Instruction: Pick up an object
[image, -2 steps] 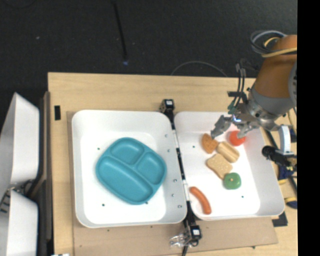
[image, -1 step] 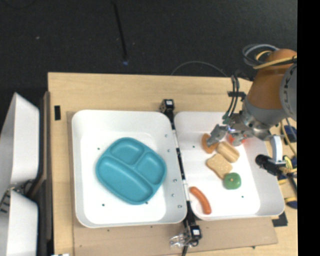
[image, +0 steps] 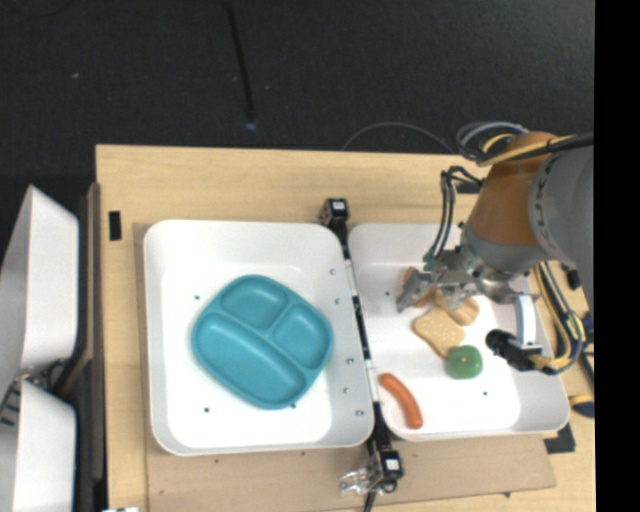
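My gripper (image: 428, 290) is low in the right bin (image: 500, 415), in its upper left part, under the orange-banded wrist (image: 505, 205). Just below it lies a tan slice of toast (image: 437, 333), with a smaller tan piece (image: 463, 312) touching the gripper's right side. A small brown bit (image: 413, 275) shows at the gripper's left edge. A green round object (image: 463, 361) sits to the lower right of the toast. A red sausage (image: 401, 399) lies near the bin's front left corner.
The left bin (image: 170, 260) holds a teal divided plate (image: 262, 340). A black bracket (image: 333, 211) sits between the bins at the back, and cables (image: 555, 320) hang by the arm on the right. A white box (image: 40, 270) stands at the far left.
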